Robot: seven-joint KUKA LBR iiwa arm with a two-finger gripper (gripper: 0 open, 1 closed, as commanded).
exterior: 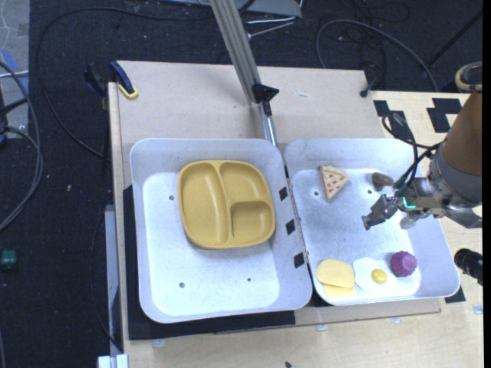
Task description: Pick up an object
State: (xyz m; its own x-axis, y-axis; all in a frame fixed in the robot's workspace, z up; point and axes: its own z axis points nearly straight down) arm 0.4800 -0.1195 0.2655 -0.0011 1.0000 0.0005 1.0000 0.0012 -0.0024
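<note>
Pick not done yet, judging by the layout: nothing lifted, every candidate lying flat on the floor of the right bin [430, 282].

Tool [377, 218] low over bare white floor, centre-right of frame, tips pointing left. Finger state: cannot tell — dark, small, merged into one shape at this angle. Nothing visible between them.

Candidates, all in right bin:
- pizza-slice toy [333, 181], upper left part of bin, well apart from tool.
- small brown lump [381, 179], upper middle, just above tool in frame, not touching. Nearest target.
- yellow block [336, 274], lower left corner of bin.
- fried-egg toy [374, 274], just right of block, edges near or touching; hard to tell.
- purple piece [403, 264], lower right, beside egg.

Left bin [153, 282]: yellow divided plate [227, 204] centred, compartments bare. Not a likely target, too wide for the tool.

Worktop [192, 98] bare behind the bins apart from a blue-yellow item [123, 81] at upper left corner.

Left to do, as a judgement: line up over one object, descend, close, lift clear. Currently parked over empty floor, so closing here would likely grab nothing. Status: approach stage, grasp outstanding.
</note>
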